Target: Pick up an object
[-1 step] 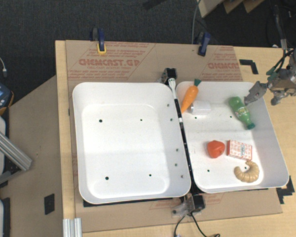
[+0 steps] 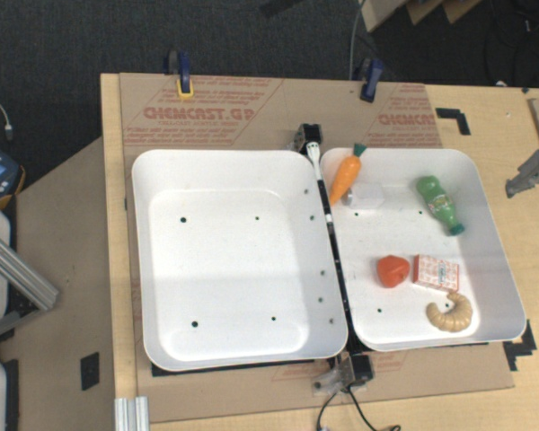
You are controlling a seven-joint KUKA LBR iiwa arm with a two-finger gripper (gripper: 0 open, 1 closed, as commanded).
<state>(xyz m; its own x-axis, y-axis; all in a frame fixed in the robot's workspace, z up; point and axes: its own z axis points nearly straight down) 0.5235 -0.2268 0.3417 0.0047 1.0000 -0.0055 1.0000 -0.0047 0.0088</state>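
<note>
Camera view from above: right bin at centre right, holding an orange carrot in its upper left corner, a green bottle upper right, a red lump beside a printed box, and a tan curved piece lower right. Grey gripper at the right edge, outside the bin; degree of opening impossible to tell.

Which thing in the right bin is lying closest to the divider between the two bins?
The orange carrot with the green top, at the right bin's far left corner. The green bottle, red piece, and others lie farther right.
</note>
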